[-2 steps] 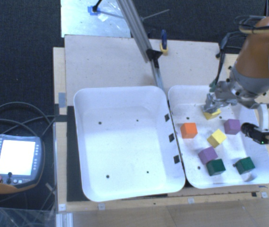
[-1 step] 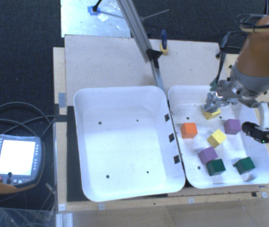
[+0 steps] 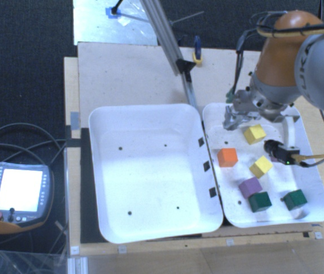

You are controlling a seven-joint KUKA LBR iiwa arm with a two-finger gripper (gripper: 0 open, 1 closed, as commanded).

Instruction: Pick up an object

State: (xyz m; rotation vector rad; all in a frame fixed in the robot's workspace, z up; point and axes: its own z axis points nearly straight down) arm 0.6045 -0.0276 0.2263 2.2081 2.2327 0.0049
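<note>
Your tool [image 3: 234, 119] hangs low at the upper left of the right bin [image 3: 316, 210]; whether it is open or closed, you cannot tell. Nearest yellow block [image 3: 254, 133] lies just beside it. Risk: a descent off-centre nudges that block away.

I can't make out my gripper [image 3: 234, 120] fingers under the wrist. At three o'clock the arm [image 3: 322, 67] runs off frame.
</note>
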